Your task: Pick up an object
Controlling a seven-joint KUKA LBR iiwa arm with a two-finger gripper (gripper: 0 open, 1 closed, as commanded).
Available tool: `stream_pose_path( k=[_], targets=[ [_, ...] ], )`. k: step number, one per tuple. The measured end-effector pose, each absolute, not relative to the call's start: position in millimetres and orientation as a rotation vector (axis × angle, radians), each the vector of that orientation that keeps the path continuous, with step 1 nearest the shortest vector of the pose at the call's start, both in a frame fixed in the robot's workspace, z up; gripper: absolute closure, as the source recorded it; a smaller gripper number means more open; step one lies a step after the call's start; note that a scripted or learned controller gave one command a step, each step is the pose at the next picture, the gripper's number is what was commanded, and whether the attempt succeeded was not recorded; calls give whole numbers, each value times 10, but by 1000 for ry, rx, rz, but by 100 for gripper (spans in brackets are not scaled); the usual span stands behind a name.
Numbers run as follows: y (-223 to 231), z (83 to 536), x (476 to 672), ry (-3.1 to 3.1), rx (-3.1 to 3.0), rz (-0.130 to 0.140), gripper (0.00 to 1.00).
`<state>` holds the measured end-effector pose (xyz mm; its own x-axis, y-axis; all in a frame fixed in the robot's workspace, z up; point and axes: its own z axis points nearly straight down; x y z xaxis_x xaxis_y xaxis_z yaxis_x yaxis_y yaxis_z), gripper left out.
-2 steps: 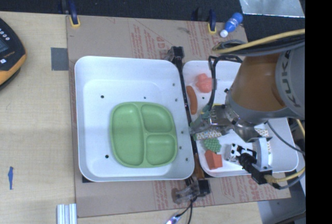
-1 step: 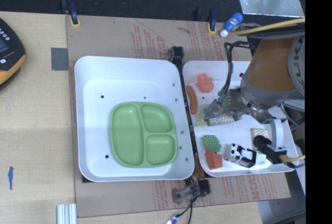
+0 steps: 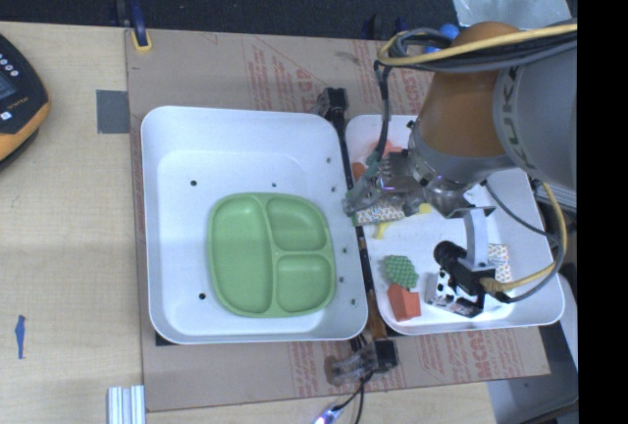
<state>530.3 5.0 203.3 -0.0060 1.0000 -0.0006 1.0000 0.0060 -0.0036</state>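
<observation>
My gripper (image 3: 381, 194) hangs over the left edge of the right bin (image 3: 530, 314), under the grey arm with its orange band (image 3: 469, 108). Right below it lies a small patterned piece (image 3: 379, 214); I cannot tell whether it is gripped or just lying there. Beside it shows a bit of yellow (image 3: 424, 209). Nearer the front of this bin lie a green knobbly piece (image 3: 398, 267), an orange-red block (image 3: 403, 300), a black-and-white item (image 3: 447, 291) and a patterned strip (image 3: 499, 261). The arm hides much of the bin's back half.
The left bin (image 3: 167, 216) holds a green divided plate (image 3: 272, 253). A black divider rail (image 3: 345, 157) runs between the bins. A yellow-and-black device (image 3: 18, 108) sits at the far left of the bench. Cables loop around the arm's wrist.
</observation>
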Motion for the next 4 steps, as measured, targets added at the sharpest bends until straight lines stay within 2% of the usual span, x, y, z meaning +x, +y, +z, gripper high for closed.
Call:
stream_pose_path(
  k=[1,2,3,4],
  targets=[
    [636,2356,4946,-2227,-2212,5,100],
    [120,2724,4759,-2224,-2216,4,100],
    [413,2278,5207,-2226,-2215,5,100],
    [-239,1939,4752,-2223,-2216,7,100]
  ],
)
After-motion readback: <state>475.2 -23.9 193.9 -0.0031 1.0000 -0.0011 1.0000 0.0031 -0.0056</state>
